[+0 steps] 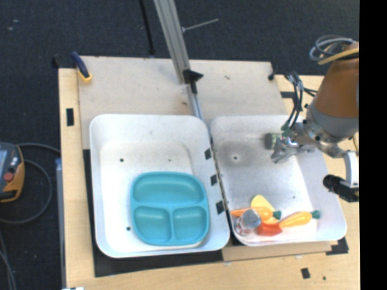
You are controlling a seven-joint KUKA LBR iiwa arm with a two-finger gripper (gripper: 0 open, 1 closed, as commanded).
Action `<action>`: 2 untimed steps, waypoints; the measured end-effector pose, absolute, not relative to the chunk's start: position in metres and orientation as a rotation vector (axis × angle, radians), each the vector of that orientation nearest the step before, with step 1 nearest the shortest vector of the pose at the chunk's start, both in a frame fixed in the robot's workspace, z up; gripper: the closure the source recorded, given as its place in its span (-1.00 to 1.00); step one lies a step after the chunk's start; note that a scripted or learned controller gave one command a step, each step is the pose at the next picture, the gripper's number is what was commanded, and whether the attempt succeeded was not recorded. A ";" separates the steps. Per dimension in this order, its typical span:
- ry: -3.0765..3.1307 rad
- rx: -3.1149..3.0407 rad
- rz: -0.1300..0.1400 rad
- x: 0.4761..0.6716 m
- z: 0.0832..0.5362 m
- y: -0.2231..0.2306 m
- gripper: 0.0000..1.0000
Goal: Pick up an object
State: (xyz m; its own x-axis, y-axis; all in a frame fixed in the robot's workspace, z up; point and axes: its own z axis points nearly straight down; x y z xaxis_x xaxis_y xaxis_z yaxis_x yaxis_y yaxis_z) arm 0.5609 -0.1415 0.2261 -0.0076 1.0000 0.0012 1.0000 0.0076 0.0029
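Note:
A cluster of small toys lies in the near corner of the right bin (242, 156): a yellow piece (262, 205), an orange carrot-like piece (295, 219) with a green tip, a red piece (271, 228) and a greyish round piece (250, 220). My gripper (280, 148) hangs over the far right part of that bin, well behind the toys and apart from them. I see nothing in it. The arm's orange band (338, 92) rises to its right.
The left bin (115, 138) holds a blue three-compartment tray (170, 207) at its near side. A slanted metal post (175, 38) stands behind the seam between the bins. A yellow-and-blue tool (81, 67) lies at the bench's far left corner.

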 end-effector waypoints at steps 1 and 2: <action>2.227 2.214 0.002 0.545 0.224 -0.087 1.00; 2.229 2.214 0.002 0.532 0.221 -0.034 1.00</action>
State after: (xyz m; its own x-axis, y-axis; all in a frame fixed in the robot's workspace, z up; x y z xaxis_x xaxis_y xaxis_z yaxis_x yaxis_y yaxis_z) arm 0.5323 -0.0342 0.2207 -0.0066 1.0000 0.0009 1.0000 0.0066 0.0010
